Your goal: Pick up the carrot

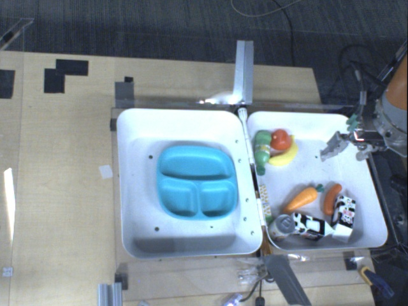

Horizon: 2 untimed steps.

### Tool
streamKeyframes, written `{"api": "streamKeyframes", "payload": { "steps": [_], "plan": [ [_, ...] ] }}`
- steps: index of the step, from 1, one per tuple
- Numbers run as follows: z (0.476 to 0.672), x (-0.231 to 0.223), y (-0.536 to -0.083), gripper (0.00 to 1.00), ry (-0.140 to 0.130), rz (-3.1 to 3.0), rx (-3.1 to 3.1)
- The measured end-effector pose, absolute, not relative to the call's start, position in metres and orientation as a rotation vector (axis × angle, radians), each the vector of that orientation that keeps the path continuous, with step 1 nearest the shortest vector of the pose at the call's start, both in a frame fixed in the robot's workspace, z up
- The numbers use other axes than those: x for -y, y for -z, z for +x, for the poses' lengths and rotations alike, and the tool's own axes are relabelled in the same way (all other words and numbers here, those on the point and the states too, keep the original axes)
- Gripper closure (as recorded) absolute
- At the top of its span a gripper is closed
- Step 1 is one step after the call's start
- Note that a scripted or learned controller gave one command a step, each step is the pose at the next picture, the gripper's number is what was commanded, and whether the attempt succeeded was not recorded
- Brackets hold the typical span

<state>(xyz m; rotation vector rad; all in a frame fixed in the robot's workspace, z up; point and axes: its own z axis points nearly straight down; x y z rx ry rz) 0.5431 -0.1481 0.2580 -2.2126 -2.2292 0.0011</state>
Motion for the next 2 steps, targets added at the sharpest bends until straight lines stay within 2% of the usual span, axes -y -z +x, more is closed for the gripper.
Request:
{"api": "streamKeyframes", "payload": {
  "steps": [1,2],
  "plan": [
    [0.529,0.206,-0.142,0.0,0.0,-2.069,2.362],
    [0.509,0.188,-0.09,0.0,0.014,-2.37,2.083]
  ]
}}
